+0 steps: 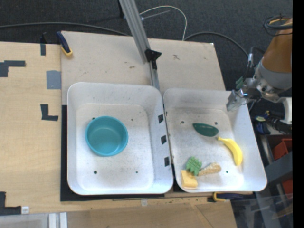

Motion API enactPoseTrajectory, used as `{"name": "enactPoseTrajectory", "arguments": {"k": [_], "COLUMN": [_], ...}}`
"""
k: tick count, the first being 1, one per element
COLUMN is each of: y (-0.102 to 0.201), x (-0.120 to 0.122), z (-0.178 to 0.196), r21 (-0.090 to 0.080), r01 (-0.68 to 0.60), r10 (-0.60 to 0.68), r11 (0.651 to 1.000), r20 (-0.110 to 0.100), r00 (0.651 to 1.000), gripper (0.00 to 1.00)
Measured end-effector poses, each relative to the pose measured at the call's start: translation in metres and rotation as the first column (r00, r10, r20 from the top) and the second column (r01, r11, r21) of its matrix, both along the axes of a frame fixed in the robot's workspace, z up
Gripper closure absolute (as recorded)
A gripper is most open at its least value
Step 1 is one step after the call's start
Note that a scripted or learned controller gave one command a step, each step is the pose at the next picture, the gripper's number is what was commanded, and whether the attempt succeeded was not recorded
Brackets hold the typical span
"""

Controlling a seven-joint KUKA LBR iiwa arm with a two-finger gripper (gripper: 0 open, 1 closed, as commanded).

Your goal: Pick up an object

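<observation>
In the right bin [247,127] lie a dark green oval piece [205,129], a yellow banana [232,149], a green leafy toy [193,165], a tan stick-shaped piece [210,169] and a yellow block [189,180]. A teal bowl [107,136] sits in the left bin [76,127]. My gripper [233,100] hangs at the right bin's upper right corner, above the rim, well clear of the objects. Nothing shows between its fingers.
A grey metal pole [135,23] slants down to the bins' shared wall at the back. Cables [199,32] run behind the bins. A blue and yellow clamp [64,43] sits at the board's back left corner. Another clamp [219,197] grips the front edge.
</observation>
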State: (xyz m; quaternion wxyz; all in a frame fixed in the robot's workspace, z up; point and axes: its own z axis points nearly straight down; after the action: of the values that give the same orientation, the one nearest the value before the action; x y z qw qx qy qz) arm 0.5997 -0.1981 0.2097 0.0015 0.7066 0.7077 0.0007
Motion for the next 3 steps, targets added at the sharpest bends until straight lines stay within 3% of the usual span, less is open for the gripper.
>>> {"name": "enactPoseTrajectory", "arguments": {"k": [1, 3], "y": [0.000, 0.111], "x": [0.001, -0.033], "z": [0.023, 0.011], "r21": [0.001, 0.003], "r01": [0.000, -0.004], "r10": [0.000, 0.004], "r11": [1.000, 1.000], "r20": [-0.002, -0.006], "r00": [1.000, 1.000], "gripper": [1.00, 1.00]}}
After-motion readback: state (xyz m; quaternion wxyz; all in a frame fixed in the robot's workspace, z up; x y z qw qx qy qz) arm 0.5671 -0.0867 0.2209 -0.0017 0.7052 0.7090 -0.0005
